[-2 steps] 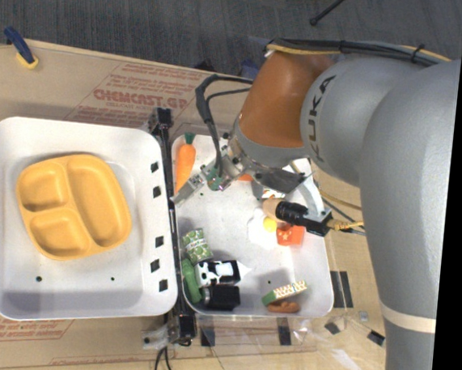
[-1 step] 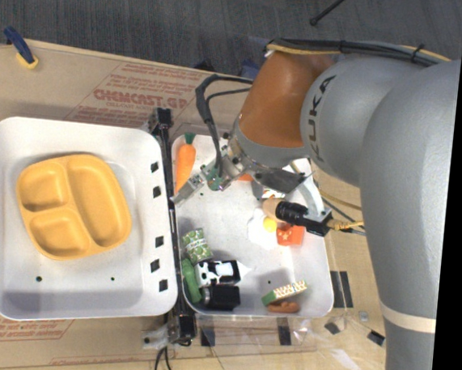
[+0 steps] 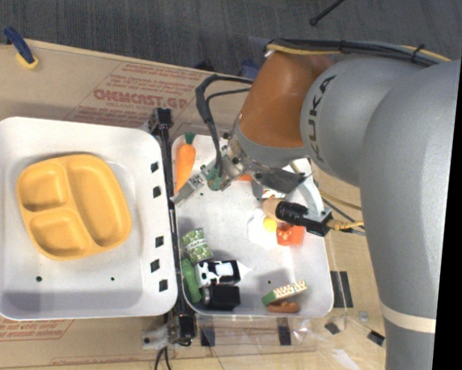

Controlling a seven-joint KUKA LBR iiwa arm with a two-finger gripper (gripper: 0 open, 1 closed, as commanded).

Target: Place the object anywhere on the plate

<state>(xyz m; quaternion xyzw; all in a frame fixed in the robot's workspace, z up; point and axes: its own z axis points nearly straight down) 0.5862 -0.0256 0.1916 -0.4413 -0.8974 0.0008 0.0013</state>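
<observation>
**Arm reaching in from the right, wrist bent low**

You see the grey arm [image 3: 392,196] filling the right side of your view, its thick link sweeping in from the lower right toward the centre. The orange band [image 3: 280,95] sits above the wrist, facing up at you. Below it the wrist narrows into the gripper [image 3: 216,175], which points down and to the left. The gripper's tip is probably what shows there, but the wrist hides too much to be sure.

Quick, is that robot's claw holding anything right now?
Gripper: cannot be told; it sits over the right bin near the toy carrot.
</observation>
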